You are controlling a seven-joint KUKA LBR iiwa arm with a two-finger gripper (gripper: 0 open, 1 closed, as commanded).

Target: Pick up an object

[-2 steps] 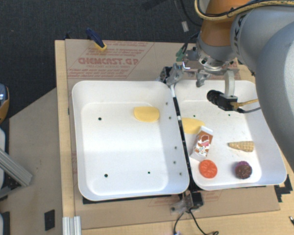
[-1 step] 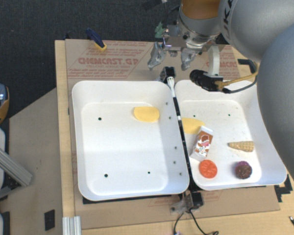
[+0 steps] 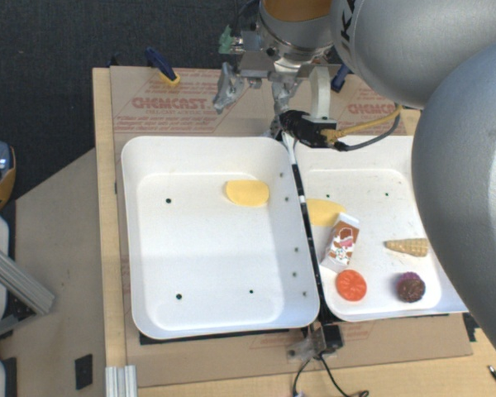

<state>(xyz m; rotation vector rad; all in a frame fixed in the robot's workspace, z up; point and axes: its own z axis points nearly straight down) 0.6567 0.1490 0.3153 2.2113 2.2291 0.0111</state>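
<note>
Fingers (image 3: 252,89) spread open above the left bin's (image 3: 149,222) far rim, holding nothing.

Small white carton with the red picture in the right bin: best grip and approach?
Take the small white carton across its two long side edges, near the middle, coming straight down. It lies flat and slightly tilted, so turn the claw to match. Its upper end touches a flat yellow piece; the round orange piece sits just below.

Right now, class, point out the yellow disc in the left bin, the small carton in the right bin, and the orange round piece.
yellow disc (image 3: 247,193), camera view, centre of its top face
small carton (image 3: 341,245), camera view, its printed front
orange round piece (image 3: 351,285), camera view, its middle
</note>
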